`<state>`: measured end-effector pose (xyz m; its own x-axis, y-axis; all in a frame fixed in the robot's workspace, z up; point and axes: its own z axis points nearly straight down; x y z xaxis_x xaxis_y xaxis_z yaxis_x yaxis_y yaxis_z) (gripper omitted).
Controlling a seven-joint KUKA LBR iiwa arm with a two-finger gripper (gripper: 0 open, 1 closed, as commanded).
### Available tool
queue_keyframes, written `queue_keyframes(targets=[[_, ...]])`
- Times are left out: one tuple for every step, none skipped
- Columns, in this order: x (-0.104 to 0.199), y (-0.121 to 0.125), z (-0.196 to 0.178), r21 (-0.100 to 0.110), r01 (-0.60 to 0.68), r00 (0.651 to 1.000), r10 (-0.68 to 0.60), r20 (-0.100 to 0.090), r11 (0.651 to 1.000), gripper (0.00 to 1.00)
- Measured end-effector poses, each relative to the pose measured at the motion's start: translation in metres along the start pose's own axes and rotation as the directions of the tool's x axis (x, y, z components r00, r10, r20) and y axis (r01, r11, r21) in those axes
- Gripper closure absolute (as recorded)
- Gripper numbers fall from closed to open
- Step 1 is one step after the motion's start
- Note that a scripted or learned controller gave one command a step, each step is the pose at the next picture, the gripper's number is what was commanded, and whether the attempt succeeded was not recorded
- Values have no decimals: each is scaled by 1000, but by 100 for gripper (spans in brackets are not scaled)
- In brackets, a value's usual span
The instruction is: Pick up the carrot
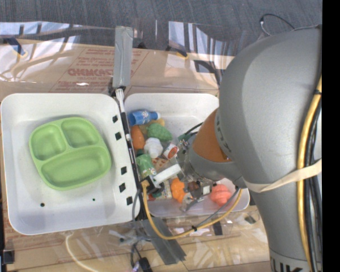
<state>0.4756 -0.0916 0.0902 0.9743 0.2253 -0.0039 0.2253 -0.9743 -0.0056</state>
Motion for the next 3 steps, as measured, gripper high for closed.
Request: queue_keyframes(targets=[[-7,31,-94,-2,-19,1000,19,-3,1000,0],[-28,116,-77,0,18,1000,-18,0,1000,0],[-26,115,-191,-4,-12,1000,12,-5,1000,0]])
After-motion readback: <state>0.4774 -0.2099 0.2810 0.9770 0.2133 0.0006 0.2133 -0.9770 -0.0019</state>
